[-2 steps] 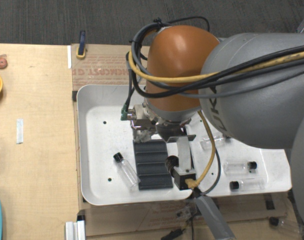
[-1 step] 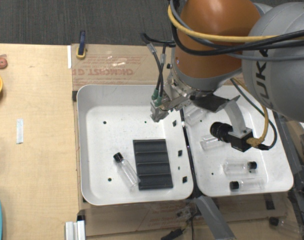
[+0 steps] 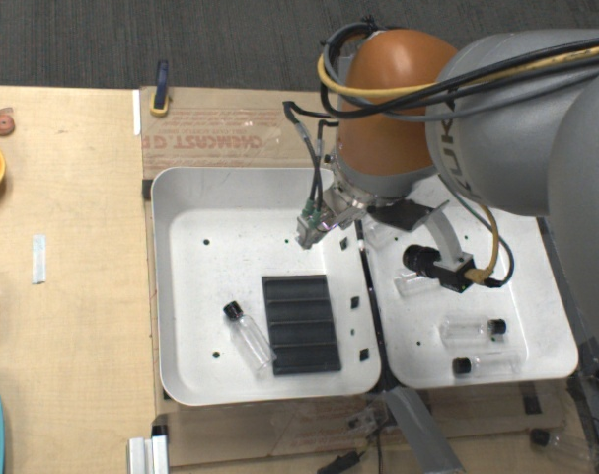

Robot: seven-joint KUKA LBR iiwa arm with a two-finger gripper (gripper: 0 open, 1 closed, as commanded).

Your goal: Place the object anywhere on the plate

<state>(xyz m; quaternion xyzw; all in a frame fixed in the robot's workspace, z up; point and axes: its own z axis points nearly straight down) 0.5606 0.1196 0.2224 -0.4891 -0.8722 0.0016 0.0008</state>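
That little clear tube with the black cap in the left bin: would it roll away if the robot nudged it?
Probably. The vial looks round and lies on its side on the left bin's smooth floor, so a sideways nudge could roll it. The dark ribbed plate beside it might stop it. Its clear, glossy wall looks slippery to pinch.

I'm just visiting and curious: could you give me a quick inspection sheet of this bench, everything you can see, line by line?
Surface: two white bins, left bin, right bin.
Job's things: black ridged plate in left bin; clear vial lying beside it, off the plate.
Clutter: clear vials in right bin.
Grippers: gripper above left bin's back, holding nothing visible.
Cables: yellow and black cables over the orange band.
Surroundings: wooden bench, cardboard.
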